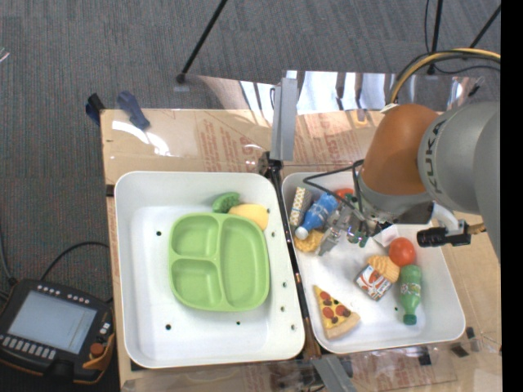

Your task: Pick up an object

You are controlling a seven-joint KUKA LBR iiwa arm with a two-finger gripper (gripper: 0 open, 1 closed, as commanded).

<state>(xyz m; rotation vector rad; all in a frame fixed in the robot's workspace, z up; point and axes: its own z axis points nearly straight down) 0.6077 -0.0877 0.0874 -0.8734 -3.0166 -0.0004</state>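
The gripper point(341, 237) hangs low in the right bin point(452, 317), near its far left corner, with its metal fingers pointing down and toward the divider between the bins. I cannot tell from here whether they are spread or pressed together, and nothing shows between them.

The likeliest target is the blue bottle point(317, 212), lying tilted just beside the gripper against the bin's left wall, with a yellowish snack piece point(308, 241) touching its lower end and a pale corn-like piece point(298, 202) next to it. That crowding is the risk: the fingers may close on two things at once, or push the bottle into the wall so it slides out. Its rounded body looks slippery, so an off-centre pinch could squirt it free.

Toward the right side of the bin lie a red tomato point(401, 251), a green bottle point(409, 293) and a small red-and-white can point(373, 282); a toy pizza slice point(335, 310) lies near the front edge, all apart from the gripper.

The left bin point(139, 317) holds a green divided plate point(219, 262), with a green vegetable point(226, 202) and a yellow lemon-like fruit point(250, 214) at its far edge. Both bins sit on a brown, cardboard-covered bench point(204, 137). Around it is grey carpet point(98, 39), tripod legs point(208, 27) beyond, and a teach pendant point(53, 325) on the floor at front left.
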